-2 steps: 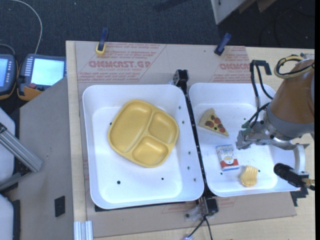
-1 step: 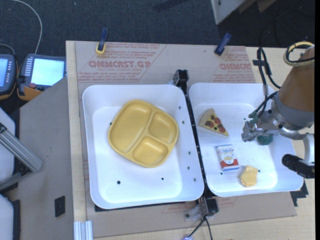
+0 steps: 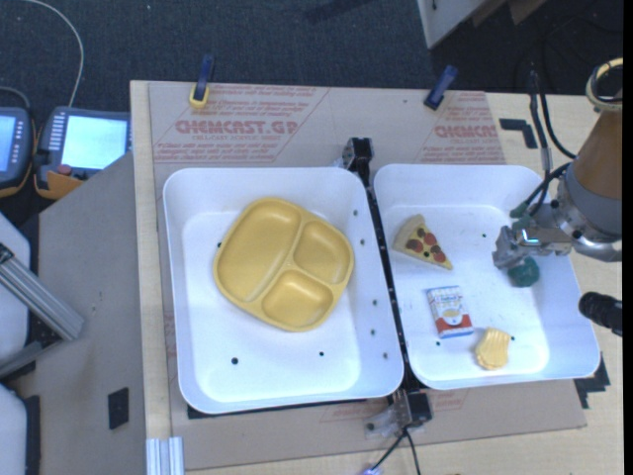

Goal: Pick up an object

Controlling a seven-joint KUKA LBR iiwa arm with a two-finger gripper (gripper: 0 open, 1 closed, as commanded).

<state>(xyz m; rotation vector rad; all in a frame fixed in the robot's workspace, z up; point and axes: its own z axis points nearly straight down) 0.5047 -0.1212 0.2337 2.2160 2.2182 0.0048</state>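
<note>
Lying flat, pizza slice (image 3: 423, 242) points upward-left.

Green object (image 3: 524, 272) half hidden under gripper (image 3: 516, 254); arm cropped right.

Glossy white plastic bins (image 3: 188, 295), matt yellow plastic tray (image 3: 284, 262), cardboard base (image 3: 153, 216).

I see the arm (image 3: 603, 181) entering from the right of the view, its grey body rising up and to the right of the gripper (image 3: 514, 252); the orange band sits above the wrist, further up and right of the claw; the gripper hangs low at the arm's left end, pointing downward; dark cables run upward from behind it; I cannot make out its finger spacing.
</note>
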